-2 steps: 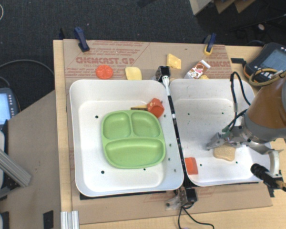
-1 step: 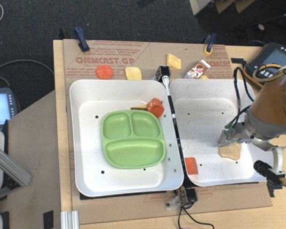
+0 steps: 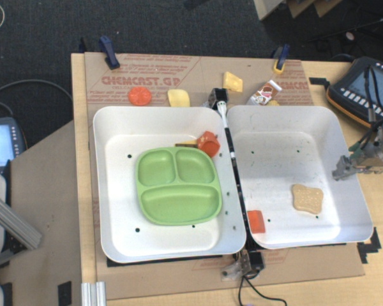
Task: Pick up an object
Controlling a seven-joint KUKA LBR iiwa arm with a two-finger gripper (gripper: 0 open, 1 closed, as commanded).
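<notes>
In the right bin (image 3: 274, 132) a tan slice of toast (image 3: 307, 199) lies flat near the front right. An orange block (image 3: 256, 221) sits at that bin's front left corner. The left bin (image 3: 115, 132) holds a green divided plate (image 3: 177, 186), and a small red-orange toy (image 3: 208, 145) rests at the plate's far right corner. My gripper (image 3: 343, 171) is a small grey shape over the right rim of the right bin, a short way up and to the right of the toast and apart from it. Nothing shows in its grip.
Behind the bins on the cardboard lie an orange disc (image 3: 139, 95), two yellow pieces (image 3: 178, 98) (image 3: 232, 81), a small packet (image 3: 265, 94) and a black-handled tool (image 3: 218, 97). Blue clamps (image 3: 108, 51) (image 3: 281, 57) hold the board's far edge. A control pendant (image 3: 364, 94) lies at the right.
</notes>
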